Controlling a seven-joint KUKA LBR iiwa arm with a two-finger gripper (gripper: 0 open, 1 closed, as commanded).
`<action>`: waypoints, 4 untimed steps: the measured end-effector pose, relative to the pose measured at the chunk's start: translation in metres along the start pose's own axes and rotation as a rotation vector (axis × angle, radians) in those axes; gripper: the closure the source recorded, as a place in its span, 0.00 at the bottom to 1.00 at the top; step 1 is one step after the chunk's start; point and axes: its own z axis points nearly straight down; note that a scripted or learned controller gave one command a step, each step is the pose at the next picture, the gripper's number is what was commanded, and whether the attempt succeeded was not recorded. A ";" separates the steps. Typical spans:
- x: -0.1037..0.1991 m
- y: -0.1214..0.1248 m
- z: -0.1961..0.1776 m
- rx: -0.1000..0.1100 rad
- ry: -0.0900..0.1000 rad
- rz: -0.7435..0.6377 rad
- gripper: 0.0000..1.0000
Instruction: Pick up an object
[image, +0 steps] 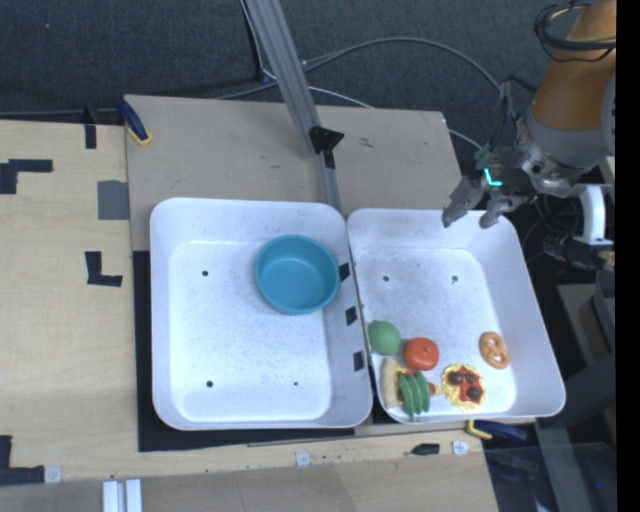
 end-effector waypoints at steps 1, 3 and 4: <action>0.000 0.000 0.000 0.000 0.000 0.000 0.00; 0.007 0.003 0.125 0.006 0.001 0.000 0.00; 0.009 0.011 0.181 0.005 0.001 0.000 0.00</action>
